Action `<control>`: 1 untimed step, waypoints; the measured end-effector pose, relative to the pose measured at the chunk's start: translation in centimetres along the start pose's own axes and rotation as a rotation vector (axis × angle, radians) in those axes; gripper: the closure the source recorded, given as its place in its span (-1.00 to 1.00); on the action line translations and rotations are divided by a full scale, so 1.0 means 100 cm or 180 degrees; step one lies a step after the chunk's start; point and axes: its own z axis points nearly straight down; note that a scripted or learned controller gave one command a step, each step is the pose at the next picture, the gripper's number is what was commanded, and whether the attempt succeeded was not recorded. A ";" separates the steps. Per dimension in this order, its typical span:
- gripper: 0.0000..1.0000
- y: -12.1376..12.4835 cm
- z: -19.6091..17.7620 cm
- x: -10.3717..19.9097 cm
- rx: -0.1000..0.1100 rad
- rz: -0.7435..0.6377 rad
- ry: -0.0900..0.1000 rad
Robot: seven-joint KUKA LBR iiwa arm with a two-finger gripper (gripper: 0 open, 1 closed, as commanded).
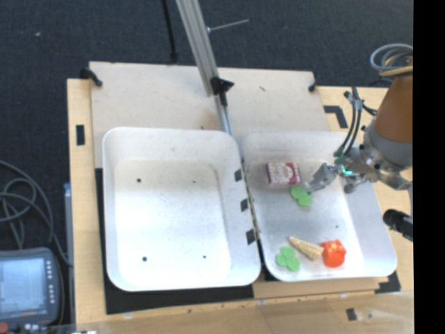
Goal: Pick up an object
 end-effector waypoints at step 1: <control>-1.00 0.001 -0.002 0.000 -0.0013 0.0005 -0.0004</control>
